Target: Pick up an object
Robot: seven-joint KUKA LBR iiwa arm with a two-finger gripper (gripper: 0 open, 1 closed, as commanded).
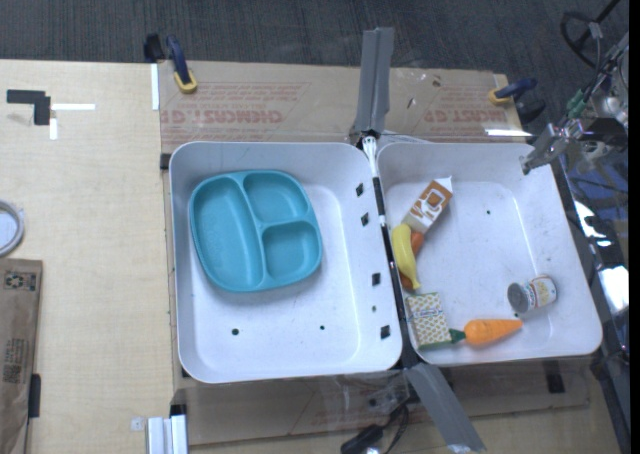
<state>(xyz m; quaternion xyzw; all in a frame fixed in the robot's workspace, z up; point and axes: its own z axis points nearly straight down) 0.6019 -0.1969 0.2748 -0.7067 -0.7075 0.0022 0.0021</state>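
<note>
The right bin [500, 197] holds several items. An orange and white carton [430, 205] lies tilted near its left wall. Just below the carton, a yellow banana [403, 254] runs along that wall. A small box with a green pattern [427, 318] sits in the front left corner. To the box's right an orange toy carrot [490, 332] lies by the front wall. A small tin can [532, 294] rests on its side just above the carrot. In the left bin [340, 332], a blue divided plate [256, 230] lies flat.
Both bins rest on a cardboard sheet [280, 112] held by clamps [180, 64] at the back corners. A grey bar [375, 82] stands behind the seam between the bins. A tape roll [8, 229] and a brown bag [18, 342] lie on the bench at the far left. Cables and metal fittings [580, 122] crowd the right edge.
</note>
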